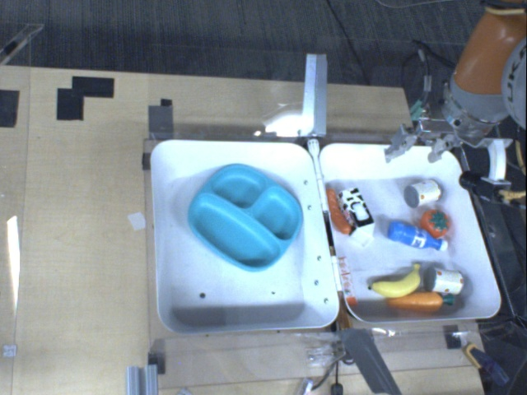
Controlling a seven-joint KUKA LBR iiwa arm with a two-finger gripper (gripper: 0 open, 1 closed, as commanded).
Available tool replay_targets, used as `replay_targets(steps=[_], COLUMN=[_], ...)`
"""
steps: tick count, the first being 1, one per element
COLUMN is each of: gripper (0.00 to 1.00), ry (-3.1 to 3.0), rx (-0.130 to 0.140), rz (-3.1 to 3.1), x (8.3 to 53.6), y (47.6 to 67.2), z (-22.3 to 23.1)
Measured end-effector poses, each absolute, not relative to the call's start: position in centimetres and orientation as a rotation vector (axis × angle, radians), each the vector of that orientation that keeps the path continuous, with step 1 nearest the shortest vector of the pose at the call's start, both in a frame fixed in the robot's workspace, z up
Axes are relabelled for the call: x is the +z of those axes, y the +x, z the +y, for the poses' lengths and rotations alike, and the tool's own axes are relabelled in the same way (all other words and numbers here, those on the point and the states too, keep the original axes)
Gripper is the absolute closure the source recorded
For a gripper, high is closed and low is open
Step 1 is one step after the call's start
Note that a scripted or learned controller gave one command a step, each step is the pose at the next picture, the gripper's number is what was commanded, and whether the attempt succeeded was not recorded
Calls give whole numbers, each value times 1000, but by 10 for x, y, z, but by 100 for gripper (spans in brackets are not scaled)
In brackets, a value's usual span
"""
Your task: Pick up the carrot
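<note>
Low down, carrot (417,302) against right bin's near wall (428,314), banana (397,284) touching, fingers (420,139) seemingly spread over far rim

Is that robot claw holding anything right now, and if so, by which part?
Nothing is held. The gripper hangs open over the right bin's far edge, with nothing between its fingers. The carrot lies at the bin's near side, beside the banana.

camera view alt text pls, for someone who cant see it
An orange carrot lies along the near edge of the right bin, beside a banana, while the gripper hovers over that bin's far edge. The left bin holds a blue divided plate.
</note>
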State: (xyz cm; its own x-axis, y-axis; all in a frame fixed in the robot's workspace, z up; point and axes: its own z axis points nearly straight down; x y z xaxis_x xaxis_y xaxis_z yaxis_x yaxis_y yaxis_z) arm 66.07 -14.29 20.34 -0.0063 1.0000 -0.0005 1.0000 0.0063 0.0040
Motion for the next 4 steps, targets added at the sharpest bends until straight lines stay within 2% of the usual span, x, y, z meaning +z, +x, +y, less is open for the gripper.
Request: replay_targets(steps=[1, 2, 3, 4], gripper=[0, 0, 100, 100], ry=[2064, 2148, 2140, 2154], rx=[31, 35, 54, 6], rz=[2321, 2228, 2227, 2277], x=[119, 110, 124, 87], y=[627, 624, 629, 671], z=[-112, -101, -98, -144])
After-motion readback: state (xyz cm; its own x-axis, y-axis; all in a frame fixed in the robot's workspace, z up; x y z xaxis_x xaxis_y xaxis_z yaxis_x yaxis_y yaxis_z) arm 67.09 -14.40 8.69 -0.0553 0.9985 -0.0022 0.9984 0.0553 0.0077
